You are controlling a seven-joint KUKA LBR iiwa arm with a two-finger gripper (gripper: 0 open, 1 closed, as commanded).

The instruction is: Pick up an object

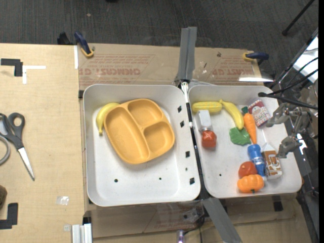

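Orange carrot (249, 127) upright lengthwise, tip toward bench front; gripper (291, 130) state unclear.

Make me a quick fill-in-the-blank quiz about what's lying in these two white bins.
1. The divided plate in the left bin is coloured ____.
2. A banana pokes out from under the plate's ____ edge.
3. The carrot lies in the ____ bin.
4. On the bench left of the bins lie ____.

Missing words: yellow; left; right; scissors
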